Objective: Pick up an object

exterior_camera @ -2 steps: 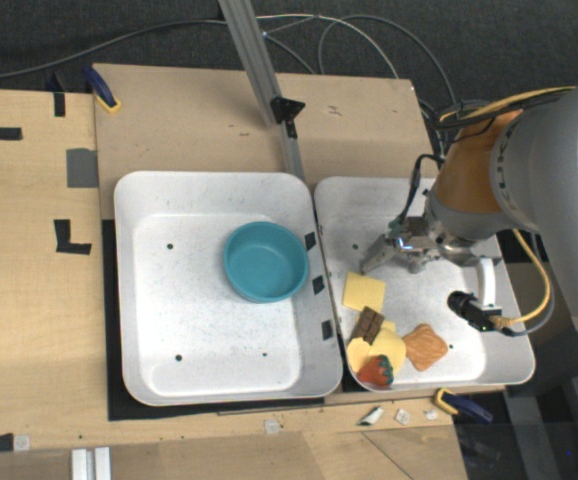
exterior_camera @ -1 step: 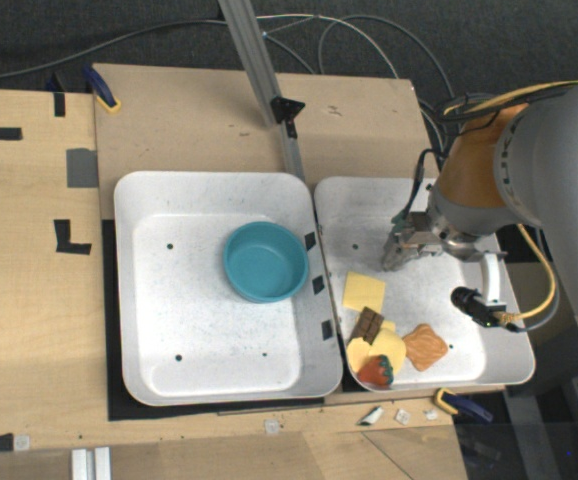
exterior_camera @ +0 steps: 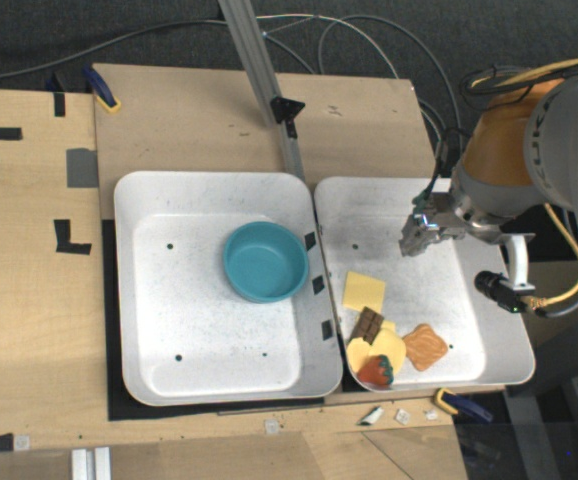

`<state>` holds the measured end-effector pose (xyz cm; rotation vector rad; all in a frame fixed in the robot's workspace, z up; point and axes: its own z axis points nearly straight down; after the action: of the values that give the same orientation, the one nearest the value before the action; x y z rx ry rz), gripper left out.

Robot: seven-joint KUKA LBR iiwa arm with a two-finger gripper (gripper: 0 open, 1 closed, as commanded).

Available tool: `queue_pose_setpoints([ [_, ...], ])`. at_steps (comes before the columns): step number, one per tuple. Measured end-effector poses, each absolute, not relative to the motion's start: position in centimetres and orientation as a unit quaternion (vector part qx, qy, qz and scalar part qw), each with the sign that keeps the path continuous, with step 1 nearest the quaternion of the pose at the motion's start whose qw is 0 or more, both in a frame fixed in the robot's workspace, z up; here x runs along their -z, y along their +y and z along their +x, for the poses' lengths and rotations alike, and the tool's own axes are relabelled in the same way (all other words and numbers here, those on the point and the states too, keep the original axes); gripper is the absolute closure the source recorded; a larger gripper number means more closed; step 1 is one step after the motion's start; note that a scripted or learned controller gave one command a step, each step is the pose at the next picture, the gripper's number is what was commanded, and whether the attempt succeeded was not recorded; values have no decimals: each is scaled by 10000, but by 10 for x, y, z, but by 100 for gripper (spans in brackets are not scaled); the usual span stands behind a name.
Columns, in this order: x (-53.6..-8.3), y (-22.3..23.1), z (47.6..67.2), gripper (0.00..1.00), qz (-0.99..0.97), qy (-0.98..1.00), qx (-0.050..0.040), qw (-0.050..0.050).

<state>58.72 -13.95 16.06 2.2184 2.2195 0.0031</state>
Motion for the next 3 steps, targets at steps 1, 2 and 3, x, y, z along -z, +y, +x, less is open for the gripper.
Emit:
queue_pose_setpoints([
  [1,-214,-139,588,100,7065,7078,-13,22],
  [2,-213,-94,586,100,7051,7091,0,-11],
  [3,-205,-36,590,100,7046,7096,3,-14],
])
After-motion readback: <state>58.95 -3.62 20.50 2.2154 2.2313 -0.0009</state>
